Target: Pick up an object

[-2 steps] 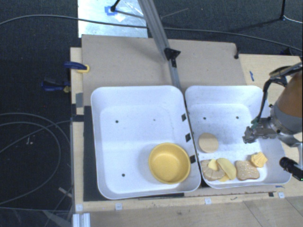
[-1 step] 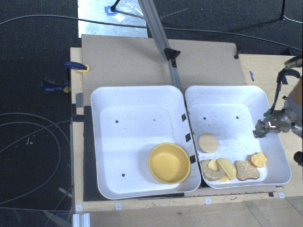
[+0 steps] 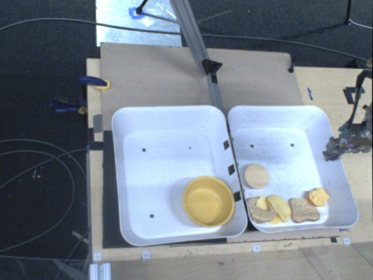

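Camera view is giving you the gripper [image 3: 337, 149], finger state unclear, hanging over the right bin [image 3: 338, 182] rim, risking clipping it while descending toward the crowded toast slice [image 3: 303, 209]

Yellow bowl [image 3: 208, 200] in left bin [image 3: 134, 127]; food pieces [image 3: 280, 207] along right bin [image 3: 317, 118] near edge; gripper [image 3: 338, 147] at right rim.

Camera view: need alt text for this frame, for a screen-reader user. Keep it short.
Two shallow white bins sit side by side on a bench: the left bin holds a yellow bowl, the right bin a round tan disc and a cluster of small toy food pieces along its near edge. The arm's tool sits over the right bin's far-right rim.
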Robot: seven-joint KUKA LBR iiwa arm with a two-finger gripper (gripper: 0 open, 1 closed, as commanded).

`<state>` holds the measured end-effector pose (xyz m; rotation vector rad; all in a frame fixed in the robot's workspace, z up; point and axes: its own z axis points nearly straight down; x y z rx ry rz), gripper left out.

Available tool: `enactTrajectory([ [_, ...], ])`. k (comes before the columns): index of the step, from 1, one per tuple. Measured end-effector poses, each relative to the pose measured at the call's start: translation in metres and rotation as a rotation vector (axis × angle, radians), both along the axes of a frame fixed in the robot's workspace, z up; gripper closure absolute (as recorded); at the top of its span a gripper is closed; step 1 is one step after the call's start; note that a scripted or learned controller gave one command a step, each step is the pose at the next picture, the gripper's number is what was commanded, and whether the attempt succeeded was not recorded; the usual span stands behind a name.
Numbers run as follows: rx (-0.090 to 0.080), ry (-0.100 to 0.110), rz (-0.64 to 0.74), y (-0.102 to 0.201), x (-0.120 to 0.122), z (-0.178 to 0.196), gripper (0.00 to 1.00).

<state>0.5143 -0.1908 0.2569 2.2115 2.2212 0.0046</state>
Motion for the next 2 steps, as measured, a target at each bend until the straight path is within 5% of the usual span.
enactTrajectory([
  [2,0.005,0.004,0.006,0.098,0.009,-0.004,1.00],
])
